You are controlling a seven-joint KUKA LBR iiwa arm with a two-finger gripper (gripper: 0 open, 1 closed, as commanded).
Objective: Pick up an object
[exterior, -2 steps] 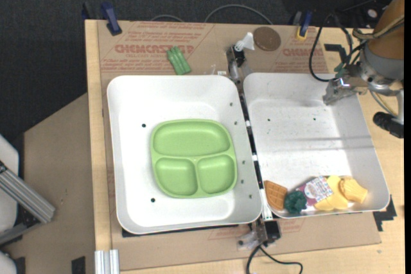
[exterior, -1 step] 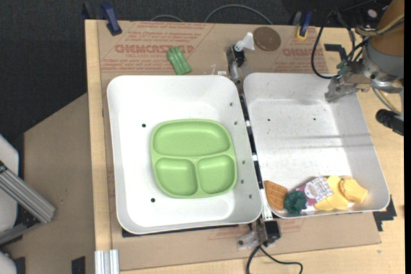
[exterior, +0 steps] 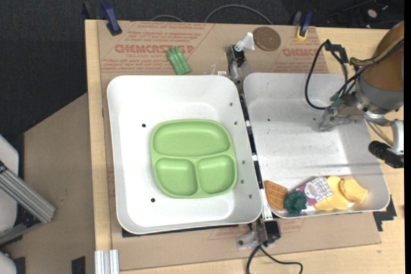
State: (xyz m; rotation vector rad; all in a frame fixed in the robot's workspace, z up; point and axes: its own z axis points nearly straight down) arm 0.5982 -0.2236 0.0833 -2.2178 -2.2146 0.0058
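Observation:
Several small objects lie along the front edge of the right bin (exterior: 289, 138): a tan waffle piece (exterior: 275, 194), a dark green leafy toy (exterior: 295, 202), a white and pink packet (exterior: 317, 188), and yellow toy food pieces (exterior: 343, 194). My gripper (exterior: 331, 117) is low over the far right part of that bin, well behind these objects and apart from them. Nothing shows in it. The grey and orange arm (exterior: 385, 77) enters from the right edge.
The left bin (exterior: 128, 112) holds a green divided plate (exterior: 192, 158). Behind the bins, on the cardboard, lie a green object (exterior: 179, 61) and a brown disc (exterior: 266, 39). Black cables (exterior: 314, 83) loop over the right bin's back. Blue clamps (exterior: 112, 17) sit at the bench's rear edge.

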